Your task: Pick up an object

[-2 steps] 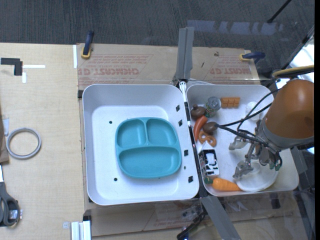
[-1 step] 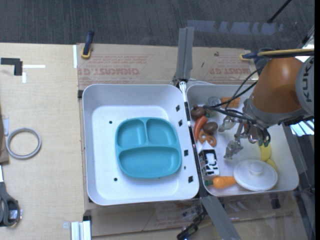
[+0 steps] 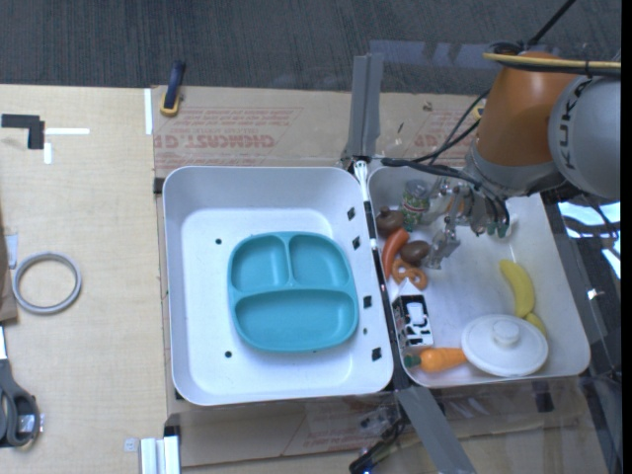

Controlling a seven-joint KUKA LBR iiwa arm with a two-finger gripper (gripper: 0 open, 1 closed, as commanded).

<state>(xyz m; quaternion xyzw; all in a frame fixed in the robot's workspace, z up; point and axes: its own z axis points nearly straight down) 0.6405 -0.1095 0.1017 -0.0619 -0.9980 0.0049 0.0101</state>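
grey two-finger gripper [image 3: 446,248] hangs in right white bin [image 3: 563,294], fingers apart, nothing between them. small dark brown rounded object [image 3: 415,253] lies just left of fingertips, beside orange carrot-shaped piece [image 3: 395,248].

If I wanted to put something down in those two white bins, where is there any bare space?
In the left bin, a bare white margin rings the blue divided plate, widest along its left. In the right bin, bare floor lies between the banana and the gripper. The right bin's left side, with the carrot and small items, is crowded.
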